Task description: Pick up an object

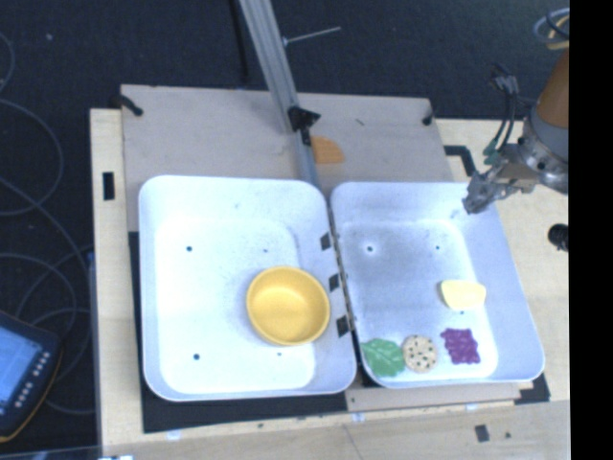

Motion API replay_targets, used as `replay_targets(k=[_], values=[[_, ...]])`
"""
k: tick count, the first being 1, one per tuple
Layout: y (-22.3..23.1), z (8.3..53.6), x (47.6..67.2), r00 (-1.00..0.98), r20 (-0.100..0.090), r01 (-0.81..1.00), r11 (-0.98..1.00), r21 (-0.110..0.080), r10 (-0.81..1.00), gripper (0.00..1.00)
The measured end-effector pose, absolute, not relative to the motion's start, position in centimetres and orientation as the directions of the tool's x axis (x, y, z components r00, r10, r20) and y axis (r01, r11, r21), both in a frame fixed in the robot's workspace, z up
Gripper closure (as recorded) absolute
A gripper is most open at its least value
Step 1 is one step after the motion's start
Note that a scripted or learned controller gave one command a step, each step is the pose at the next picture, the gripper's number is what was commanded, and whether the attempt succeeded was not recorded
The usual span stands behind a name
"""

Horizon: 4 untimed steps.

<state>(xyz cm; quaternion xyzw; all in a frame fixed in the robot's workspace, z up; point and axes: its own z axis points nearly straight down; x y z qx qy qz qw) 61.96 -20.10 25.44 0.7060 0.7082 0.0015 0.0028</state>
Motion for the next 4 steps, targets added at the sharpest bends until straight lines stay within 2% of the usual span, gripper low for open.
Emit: replay_targets(k=[2,4], values=[[-9.3,26.8,62.9,-0.007,0.001,1.0,0.007,0.003,1.0,1.0],[0.3,25.3,63.4,-0.006,0.0,1.0,0.006,0.001,1.0,1.0]])
